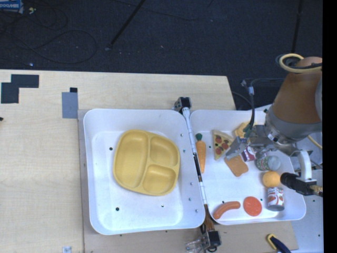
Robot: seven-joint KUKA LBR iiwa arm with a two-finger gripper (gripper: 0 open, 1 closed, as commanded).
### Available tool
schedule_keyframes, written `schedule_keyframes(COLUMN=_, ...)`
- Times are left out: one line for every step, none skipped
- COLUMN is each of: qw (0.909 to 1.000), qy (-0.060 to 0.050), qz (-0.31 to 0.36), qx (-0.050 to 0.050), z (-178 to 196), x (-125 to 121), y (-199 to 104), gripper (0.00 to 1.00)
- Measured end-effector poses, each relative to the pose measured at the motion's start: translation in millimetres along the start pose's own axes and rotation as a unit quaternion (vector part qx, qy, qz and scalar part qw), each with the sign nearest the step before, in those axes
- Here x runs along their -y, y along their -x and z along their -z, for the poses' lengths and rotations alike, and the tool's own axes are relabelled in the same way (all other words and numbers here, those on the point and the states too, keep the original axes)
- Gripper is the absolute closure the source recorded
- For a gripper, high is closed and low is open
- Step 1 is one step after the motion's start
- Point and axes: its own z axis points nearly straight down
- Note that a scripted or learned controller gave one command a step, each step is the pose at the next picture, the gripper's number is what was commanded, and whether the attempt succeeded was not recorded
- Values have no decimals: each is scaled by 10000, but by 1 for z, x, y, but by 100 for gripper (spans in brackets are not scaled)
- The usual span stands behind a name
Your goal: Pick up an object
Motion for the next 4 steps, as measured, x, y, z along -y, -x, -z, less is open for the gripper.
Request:
schedule_keyframes(qw=10000, qy=16, qz=-6, qx=1, z=-120, x=10, y=53, gripper=0)
schedule_keyframes(qw=10000, qy=22, qz=0, qx=-1, z=-122, x=-47, y=74, gripper=0)
schedule_keyframes(qw=10000, qy=5, qz=-10, qx=-12, z=-112, x=-46, y=75, gripper=100)
schedule_keyframes(qw=10000, qy=9, qz=4, qx=2, z=-38, x=-58, y=-25, gripper=100)
